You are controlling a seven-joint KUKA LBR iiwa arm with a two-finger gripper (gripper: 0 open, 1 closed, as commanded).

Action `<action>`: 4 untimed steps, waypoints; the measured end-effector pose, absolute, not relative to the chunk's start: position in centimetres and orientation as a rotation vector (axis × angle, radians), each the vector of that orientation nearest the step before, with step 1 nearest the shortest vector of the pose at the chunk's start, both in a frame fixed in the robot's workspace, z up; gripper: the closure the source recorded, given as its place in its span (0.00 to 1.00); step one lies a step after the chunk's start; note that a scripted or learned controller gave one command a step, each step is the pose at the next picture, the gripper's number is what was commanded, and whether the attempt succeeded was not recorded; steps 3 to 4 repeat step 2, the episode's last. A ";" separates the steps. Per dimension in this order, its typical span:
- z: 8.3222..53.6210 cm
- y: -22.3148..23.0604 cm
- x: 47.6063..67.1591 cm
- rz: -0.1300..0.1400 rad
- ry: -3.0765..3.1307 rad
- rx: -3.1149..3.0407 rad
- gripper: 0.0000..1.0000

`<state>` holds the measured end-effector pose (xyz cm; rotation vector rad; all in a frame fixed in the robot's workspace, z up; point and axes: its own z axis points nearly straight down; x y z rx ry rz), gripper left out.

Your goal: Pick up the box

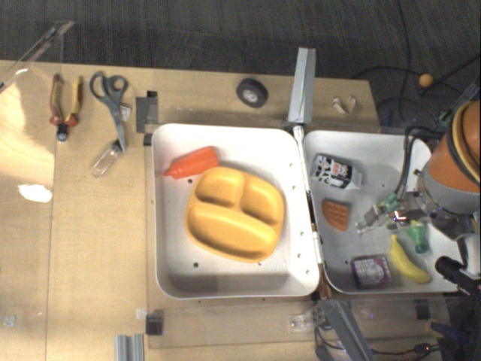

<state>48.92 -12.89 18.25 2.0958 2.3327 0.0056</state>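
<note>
Here we see the box (333, 172) flat in the right bin (361, 143), upper left of the gripper (392, 215), long axis roughly left-right; can't tell its grip state.

Two white bins (225, 138), one banana (406, 262), one scissors (113, 100), one pliers (64, 104).

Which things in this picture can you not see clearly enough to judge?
- Gripper, camera view: small, tangled with cables; open or shut is unclear.
- Box in the right bin: print too small to read.
- Arm: cut off by the right edge.
- Green object: partly hidden under the arm, identity unclear.
</note>
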 end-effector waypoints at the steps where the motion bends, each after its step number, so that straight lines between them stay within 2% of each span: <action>1: 9.1 -10.8 49.1 0.012 2.363 2.054 0.00; 2: 8.9 -13.4 56.8 0.011 2.251 2.172 0.00; 4: 8.9 -13.4 56.8 0.011 2.251 2.172 0.00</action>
